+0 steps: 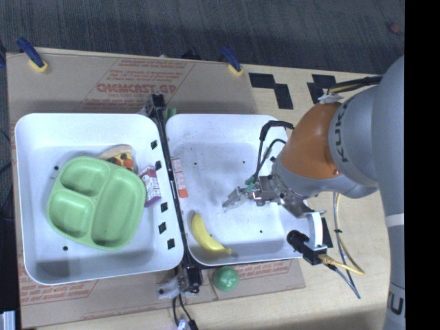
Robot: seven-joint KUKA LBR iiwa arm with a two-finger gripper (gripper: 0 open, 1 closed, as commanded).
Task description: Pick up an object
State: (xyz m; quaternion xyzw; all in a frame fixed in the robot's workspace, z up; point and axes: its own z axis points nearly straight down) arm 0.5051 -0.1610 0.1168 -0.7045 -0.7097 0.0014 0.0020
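My gripper (238, 196) hangs over the middle of the right bin (206, 133), its metal fingers pointing left and standing open with nothing between them. A yellow banana (207, 236) lies on the bin floor below and left of the gripper, a short gap away. A small red and white packet (179, 177) lies by the bin's left wall. The grey arm with its orange band (311, 148) covers the bin's right side.
The left bin (41, 133) holds a green divided plate (96, 201), a pizza-slice toy (121, 157) and a purple packet (151, 185). A green ball (225, 278) sits on the cardboard outside the right bin's front edge.
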